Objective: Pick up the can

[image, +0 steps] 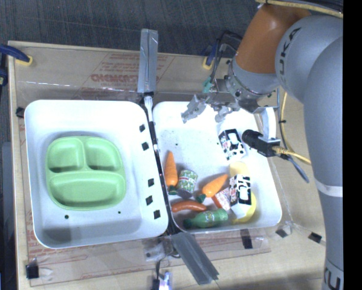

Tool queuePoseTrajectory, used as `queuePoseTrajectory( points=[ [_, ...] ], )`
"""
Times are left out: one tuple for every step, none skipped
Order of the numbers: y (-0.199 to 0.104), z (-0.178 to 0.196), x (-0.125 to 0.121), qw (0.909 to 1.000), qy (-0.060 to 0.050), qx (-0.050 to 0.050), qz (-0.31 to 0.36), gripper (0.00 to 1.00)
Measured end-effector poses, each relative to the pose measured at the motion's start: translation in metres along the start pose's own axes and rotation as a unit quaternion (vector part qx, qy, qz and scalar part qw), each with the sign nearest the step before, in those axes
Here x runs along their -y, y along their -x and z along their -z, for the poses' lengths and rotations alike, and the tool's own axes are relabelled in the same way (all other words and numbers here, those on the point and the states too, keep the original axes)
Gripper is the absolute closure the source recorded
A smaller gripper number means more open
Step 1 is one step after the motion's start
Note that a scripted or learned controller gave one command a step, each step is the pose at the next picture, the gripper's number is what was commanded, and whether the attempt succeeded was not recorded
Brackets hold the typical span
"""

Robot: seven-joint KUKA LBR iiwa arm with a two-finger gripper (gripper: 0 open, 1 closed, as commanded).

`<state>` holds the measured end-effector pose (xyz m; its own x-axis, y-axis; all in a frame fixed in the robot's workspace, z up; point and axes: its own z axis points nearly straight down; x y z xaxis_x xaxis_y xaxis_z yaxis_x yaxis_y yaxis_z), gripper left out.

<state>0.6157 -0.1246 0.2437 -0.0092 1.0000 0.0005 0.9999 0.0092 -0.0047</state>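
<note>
Two white bins, grey arm up over the right one

Biggest first: we've got the left white bin [35,125] with a green divided plate [86,172], then the right white bin [187,122] with everything heaped at its near end: orange carrots [170,168], a green bottle [208,219], and the small green-labelled can [187,182] beside the upright carrot. The two-finger gripper [206,109] hangs over the far end, fingers apart, gripping nothing. Wooden bench [78,65] underneath.

On the bench [23,162], the left bin [35,222] holds a divided plate [85,173], while the right bin [168,116] holds what seems a can [187,181] among items crowded along its near side.
</note>
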Motion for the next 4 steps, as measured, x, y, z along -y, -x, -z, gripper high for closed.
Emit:
queuePoseTrajectory(
  points=[
    [0.027,-0.130,0.041,0.9929,-0.001,0.000,-0.119,0.00],
    [0.012,-0.145,0.111,0.9875,0.013,0.006,-0.157,0.00],
    [0.006,-0.139,0.112,0.9885,0.006,0.002,-0.151,1.00],
    [-0.092,-0.053,0.102,0.9696,0.001,-0.001,-0.245,1.00]
  ],
)
